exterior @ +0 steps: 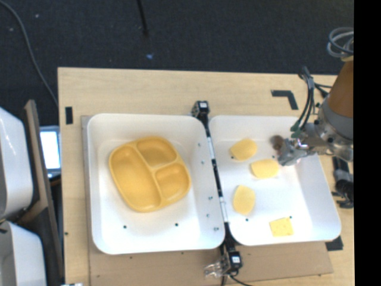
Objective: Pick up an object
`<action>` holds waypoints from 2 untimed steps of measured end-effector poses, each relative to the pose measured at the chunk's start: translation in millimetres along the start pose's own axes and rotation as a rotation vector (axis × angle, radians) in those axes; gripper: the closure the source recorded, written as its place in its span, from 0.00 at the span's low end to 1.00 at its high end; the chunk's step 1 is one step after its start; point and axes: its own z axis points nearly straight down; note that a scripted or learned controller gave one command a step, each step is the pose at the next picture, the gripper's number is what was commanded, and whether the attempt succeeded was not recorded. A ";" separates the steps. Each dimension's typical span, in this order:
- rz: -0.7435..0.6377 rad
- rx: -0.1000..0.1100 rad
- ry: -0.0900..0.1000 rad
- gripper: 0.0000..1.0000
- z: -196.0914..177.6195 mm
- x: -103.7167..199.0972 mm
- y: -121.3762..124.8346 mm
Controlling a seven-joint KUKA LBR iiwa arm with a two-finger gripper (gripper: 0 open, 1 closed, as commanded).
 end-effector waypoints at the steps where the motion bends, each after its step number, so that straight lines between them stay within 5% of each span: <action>1: -0.005 0.005 0.001 1.00 11.0 60.9 0.9; 2: -0.003 0.006 0.001 1.00 19.1 106.3 -9.8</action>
